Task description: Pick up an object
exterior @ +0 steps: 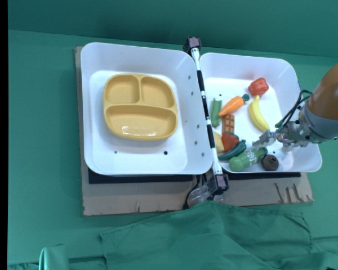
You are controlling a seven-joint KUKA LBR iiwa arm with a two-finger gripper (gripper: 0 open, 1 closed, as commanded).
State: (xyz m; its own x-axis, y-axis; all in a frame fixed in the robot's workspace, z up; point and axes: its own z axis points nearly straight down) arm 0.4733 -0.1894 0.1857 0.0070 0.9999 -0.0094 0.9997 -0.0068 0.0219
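Green cloth [214,235] bunches nearest us, and beyond it our gripper [266,139], its state unclear to us, hovers in the right bin [287,72] just above the green bottle [247,159], which lies lengthwise toward the divider.

Arm [332,103] cut off at right edge; hand [268,138] fingers too blurry.
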